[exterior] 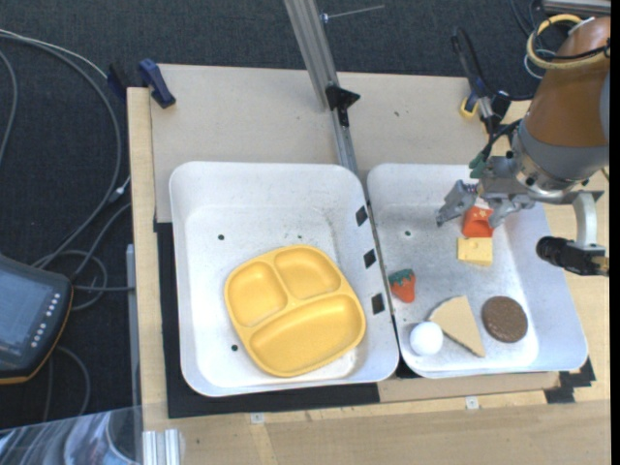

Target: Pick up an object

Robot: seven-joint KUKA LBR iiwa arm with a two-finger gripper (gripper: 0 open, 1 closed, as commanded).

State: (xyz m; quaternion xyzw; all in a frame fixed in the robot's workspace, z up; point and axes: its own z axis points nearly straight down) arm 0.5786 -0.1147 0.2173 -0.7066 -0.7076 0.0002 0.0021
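In the right bin (542, 356) lie several small food toys. An orange-red block (477, 225) sits near the bin's upper right, just above a pale yellow cheese square (475, 251). My gripper (480, 208) hangs right over the orange-red block. Its two grey fingers (450, 207) are spread to either side of the block, so it is open. Whether the fingers touch the block I cannot tell. Lower in the bin are a red strawberry (403, 286), a white ball (425, 338), a tan wedge (461, 325) and a brown round cookie (505, 319).
The left bin (194, 201) holds a yellow divided plate (294, 308). A slanted metal pole (315, 42) rises from the back, between the bins. A black part of the arm (567, 253) sticks out over the right bin's right rim.
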